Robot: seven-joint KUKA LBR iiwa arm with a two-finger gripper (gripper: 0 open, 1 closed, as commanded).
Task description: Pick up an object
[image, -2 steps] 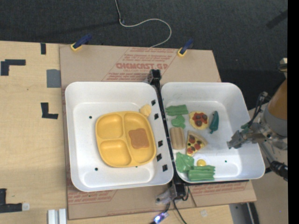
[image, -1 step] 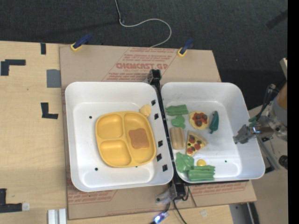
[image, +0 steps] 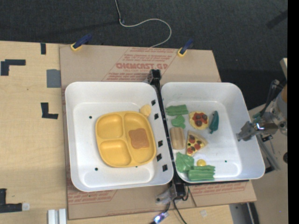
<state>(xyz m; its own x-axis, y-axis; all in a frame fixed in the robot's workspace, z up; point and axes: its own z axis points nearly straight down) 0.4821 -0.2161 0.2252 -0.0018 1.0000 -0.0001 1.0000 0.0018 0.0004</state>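
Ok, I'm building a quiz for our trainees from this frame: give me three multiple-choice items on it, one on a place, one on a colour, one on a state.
1. Where does the yellow tray lie?
A. in the left bin
B. in the right bin
C. on the cardboard

2. What colour is the flat piece on the tray?
A. green
B. brown
C. blue

3. Where is the gripper?
A. over the tray
B. pressed on the pizza slice
C. at the right bin's right rim

Answers: 1 A, the left bin walls surround the tray. 2 B, it is brown against the yellow. 3 C, it sits at the rim of the right bin, apart from the pizza slice.
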